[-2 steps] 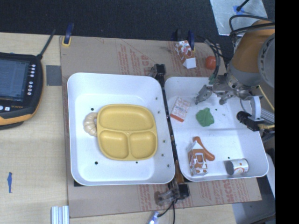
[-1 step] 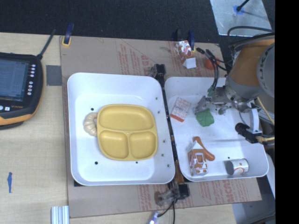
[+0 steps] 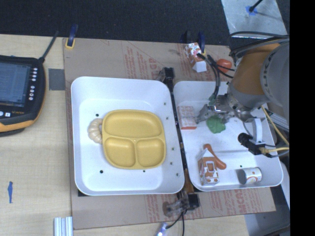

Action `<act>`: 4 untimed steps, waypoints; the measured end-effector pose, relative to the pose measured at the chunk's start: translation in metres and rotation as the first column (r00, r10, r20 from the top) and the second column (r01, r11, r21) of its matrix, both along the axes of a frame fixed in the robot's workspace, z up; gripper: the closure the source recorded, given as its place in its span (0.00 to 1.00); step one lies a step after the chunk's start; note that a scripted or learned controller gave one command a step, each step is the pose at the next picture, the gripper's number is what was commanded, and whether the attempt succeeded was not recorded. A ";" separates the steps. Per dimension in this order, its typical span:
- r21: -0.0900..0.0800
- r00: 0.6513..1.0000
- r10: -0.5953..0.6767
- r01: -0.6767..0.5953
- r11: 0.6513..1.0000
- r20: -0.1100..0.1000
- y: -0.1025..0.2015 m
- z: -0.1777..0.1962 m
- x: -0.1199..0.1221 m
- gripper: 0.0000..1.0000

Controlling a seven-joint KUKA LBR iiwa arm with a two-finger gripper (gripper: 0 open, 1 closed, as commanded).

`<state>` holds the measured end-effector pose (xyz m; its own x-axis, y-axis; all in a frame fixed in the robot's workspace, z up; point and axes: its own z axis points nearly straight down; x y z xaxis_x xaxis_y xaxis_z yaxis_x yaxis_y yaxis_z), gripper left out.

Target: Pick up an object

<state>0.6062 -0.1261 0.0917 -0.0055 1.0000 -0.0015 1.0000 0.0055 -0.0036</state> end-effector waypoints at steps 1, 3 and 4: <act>0.001 1.000 -0.002 0.002 1.000 0.002 -0.043 0.055 0.023 0.00; 0.001 1.000 0.000 0.000 1.000 0.002 -0.048 0.039 0.048 0.00; 0.001 1.000 0.000 0.000 1.000 -0.001 -0.039 0.000 0.014 0.00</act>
